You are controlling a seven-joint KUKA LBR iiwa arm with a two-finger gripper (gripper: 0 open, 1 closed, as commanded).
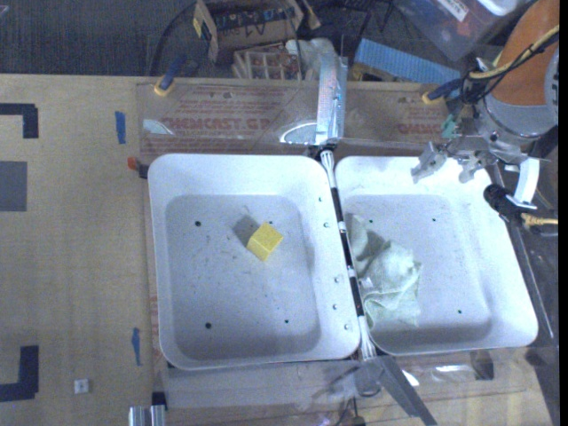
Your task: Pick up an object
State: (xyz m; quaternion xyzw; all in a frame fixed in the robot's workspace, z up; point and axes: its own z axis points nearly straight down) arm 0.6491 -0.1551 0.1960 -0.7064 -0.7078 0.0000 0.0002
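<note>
Hanging over the far right corner of the right bin point(506, 327), my tool point(448, 160) sits above the rim, not down inside the bin. Its two fingers stand apart, one pale fingertip point(426, 165) toward the bin's middle and the other nearer the arm, with bare bin wall showing between them, so it is spread and grips nothing. My arm point(532, 60), grey with its orange band, comes in from the upper right of the view.

Two things lie within reach. A small yellow block point(264, 240) rests in the left bin point(177, 202), a little above the middle of its floor, tilted so one corner points toward the near edge, and it casts a dark shadow on its upper left side. A crumpled pale cloth point(383, 273) lies in the right bin, pressed against the divider where the two bins meet, running from mid-floor down toward the near wall. Both things are well apart from my tool; the cloth is the nearer of the two.

The bins stand side by side on the wooden worktop point(71, 264), which carries black corner marks and bits of blue tape at its left. Beyond the far edge is a clutter of boxes and cables.
</note>
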